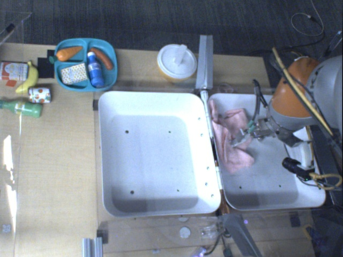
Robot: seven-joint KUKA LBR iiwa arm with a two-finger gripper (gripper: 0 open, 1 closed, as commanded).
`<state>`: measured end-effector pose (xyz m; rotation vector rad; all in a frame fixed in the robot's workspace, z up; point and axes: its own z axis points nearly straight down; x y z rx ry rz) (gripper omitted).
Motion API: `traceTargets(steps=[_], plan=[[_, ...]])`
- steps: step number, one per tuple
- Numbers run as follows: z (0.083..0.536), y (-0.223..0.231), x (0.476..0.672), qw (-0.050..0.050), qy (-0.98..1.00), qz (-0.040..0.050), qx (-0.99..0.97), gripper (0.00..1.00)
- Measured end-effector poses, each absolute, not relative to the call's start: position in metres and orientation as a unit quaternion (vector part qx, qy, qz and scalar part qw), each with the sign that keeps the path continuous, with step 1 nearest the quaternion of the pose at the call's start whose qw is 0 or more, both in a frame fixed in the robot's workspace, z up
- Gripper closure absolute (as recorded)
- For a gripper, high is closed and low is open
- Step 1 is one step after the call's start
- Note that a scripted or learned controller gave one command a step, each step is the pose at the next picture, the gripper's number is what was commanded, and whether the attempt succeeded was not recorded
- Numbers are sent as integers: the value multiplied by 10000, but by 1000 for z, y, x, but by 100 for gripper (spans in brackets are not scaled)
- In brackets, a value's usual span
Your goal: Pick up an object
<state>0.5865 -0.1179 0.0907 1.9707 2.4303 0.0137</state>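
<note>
A crumpled pink cloth (231, 143) lies against the left wall of the right white bin (268, 189). My gripper (243, 135) reaches in from the right and sits low over the cloth's right side, at or just above its folds. The grey arm with its orange band (296, 98) hangs over the bin's right half and hides part of the bin floor. I cannot tell whether the cloth is held.
The left white bin (155, 154) adjoins the right one. Behind the bins stand a white lidded cup (177, 62) and a blue tray of toy food (86, 63). A banana (28, 78), a small can (39, 95) and a green bottle (21, 108) lie far left. Cables (316, 178) trail over the right bin's edge.
</note>
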Motion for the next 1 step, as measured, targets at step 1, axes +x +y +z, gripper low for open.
traceTargets(steps=[1], plan=[[91,-130,555,74,8171,45,5764,0]])
